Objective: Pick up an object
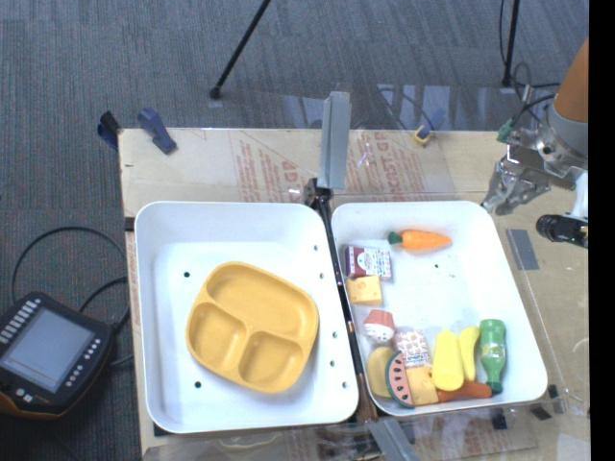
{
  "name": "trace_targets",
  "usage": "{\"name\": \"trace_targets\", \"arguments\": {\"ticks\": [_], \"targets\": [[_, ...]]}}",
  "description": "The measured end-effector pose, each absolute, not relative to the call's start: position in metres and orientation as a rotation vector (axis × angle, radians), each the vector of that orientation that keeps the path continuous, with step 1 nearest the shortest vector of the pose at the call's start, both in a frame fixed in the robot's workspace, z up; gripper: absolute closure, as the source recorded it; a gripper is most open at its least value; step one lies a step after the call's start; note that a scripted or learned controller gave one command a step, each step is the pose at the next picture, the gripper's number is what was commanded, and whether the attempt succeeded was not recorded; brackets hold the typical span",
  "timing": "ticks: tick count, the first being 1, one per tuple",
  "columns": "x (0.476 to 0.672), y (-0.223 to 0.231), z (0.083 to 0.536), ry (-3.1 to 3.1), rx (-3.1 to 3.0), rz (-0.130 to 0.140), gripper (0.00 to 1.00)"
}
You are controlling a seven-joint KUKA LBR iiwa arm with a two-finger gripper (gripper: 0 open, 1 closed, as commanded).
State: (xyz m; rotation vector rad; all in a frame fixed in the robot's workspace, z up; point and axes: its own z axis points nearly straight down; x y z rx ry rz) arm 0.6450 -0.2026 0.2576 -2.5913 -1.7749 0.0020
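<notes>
The right bin (471, 221) holds several toy foods: a carrot (420, 241) near its back, a dark red carton (369, 261), a cheese block (364, 290), a small red and white piece (380, 326), a green bottle (492, 351), yellow pieces (450, 359) and a watermelon slice (420, 386) along the front. My gripper (516, 190) hangs at the far right, above the bench just outside the right bin's back right corner. Nothing is between its fingers, and they look close together.
The left bin (163, 229) carries a yellow divided plate (252, 326). A grey upright post (335, 142) stands behind the seam between the bins. A teach pendant (43, 353) lies on the floor at left. Tripod legs (245, 36) stand behind the bench.
</notes>
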Motion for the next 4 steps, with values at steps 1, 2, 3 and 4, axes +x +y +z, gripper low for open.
{"name": "trace_targets", "arguments": {"ticks": [1, 2, 3, 4], "targets": [[0.627, -0.117, 0.263, -1.551, -2.728, 0.003, 1.0], [0.645, -0.138, 0.416, -1.403, -2.817, -0.013, 1.0], [0.64, -0.164, 0.437, -1.862, -2.53, 0.001, 1.0], [0.602, -0.176, 0.437, -2.187, -2.253, 0.002, 1.0]]}}
